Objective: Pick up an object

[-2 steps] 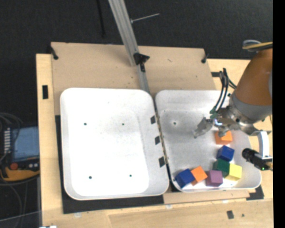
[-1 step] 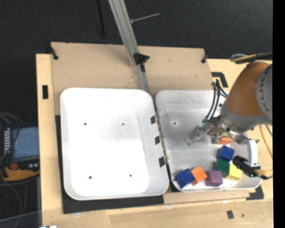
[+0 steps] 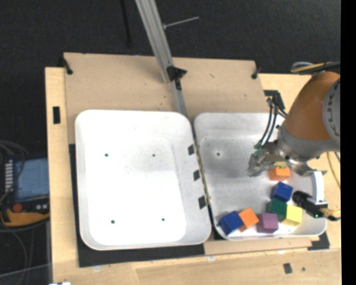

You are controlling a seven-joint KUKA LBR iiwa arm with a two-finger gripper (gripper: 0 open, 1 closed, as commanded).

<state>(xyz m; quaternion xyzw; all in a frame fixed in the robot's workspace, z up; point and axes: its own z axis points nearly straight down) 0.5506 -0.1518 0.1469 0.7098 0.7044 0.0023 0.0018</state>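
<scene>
The orange block (image 3: 279,172) lies in the right bin (image 3: 225,141), just beside the gripper (image 3: 262,162) on its near-right side and partly under the wrist, so it reads as the likeliest target; whether the fingers are parted, clenched or already around anything I cannot tell, since the wrist hides them from above. Below the fingers, toward the bin's front edge, the other blocks crowd together: a blue block (image 3: 282,191), a green block (image 3: 277,207) and a yellow block (image 3: 294,214) touching or nearly so, then a purple block (image 3: 268,222), a second orange block (image 3: 248,217) and a second blue block (image 3: 230,221) in a row along the rim. To do this step well, I judge the fingers should be centred squarely over the orange block before descending, with its flat sides facing the pads; a grip on a corner would likely let it squirt out. The blue block sits near enough that a wide approach could nudge it; a straight vertical lift seems safest. Left of the fingers, the left bin (image 3: 136,177) rests on the worktop (image 3: 59,100).
</scene>
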